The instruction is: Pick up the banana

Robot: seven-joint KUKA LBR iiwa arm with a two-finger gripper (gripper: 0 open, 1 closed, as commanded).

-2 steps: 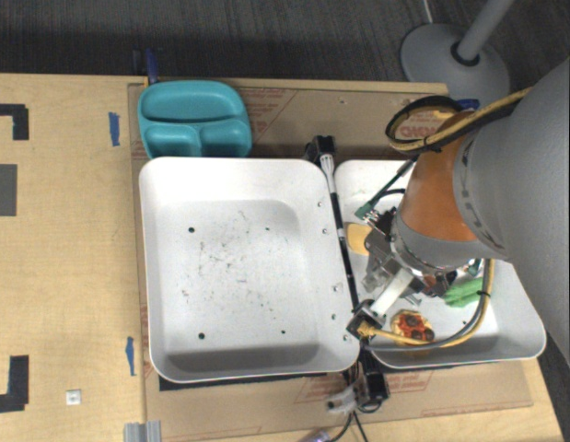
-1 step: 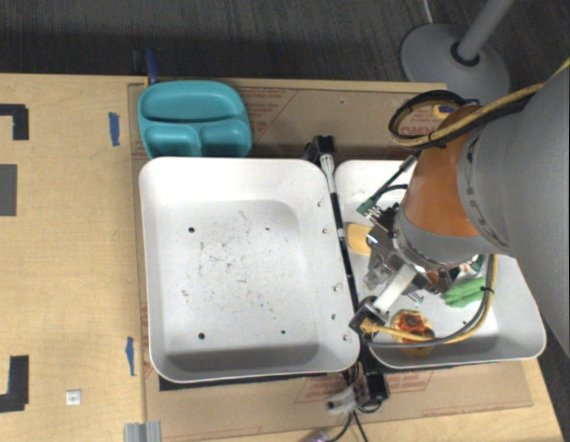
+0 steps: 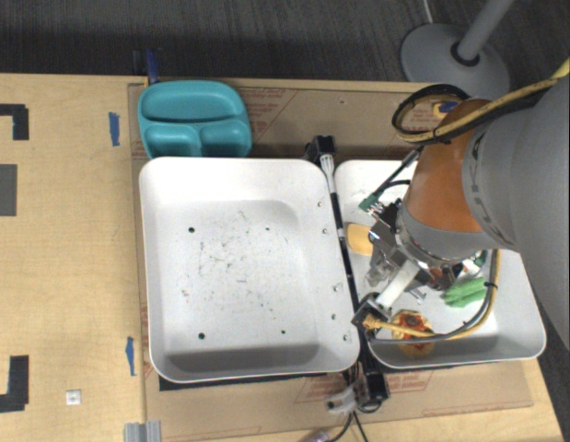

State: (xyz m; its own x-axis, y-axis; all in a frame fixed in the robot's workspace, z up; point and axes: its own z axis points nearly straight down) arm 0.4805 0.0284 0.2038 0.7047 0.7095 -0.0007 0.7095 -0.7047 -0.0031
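No readable writing or brand shows anywhere; the tan surface [image 3: 63, 247] at far left carries only black tape marks and blue tape strips. A teal divided tray [image 3: 194, 118] sits just beyond the far rim of the left bin [image 3: 165, 247], whose wide white floor lies open to all four walls. The right bin [image 3: 519, 334] touches it along a shared edge and is crowded by the arm [image 3: 478, 182]. The jaws [image 3: 384, 297] hang low near the bin's left wall; whether they are spread cannot be told. The banana [image 3: 359, 239] lies against that wall, just beyond them, partly hidden. A green object [image 3: 465, 293] and an orange-red item [image 3: 412, 321] lie near
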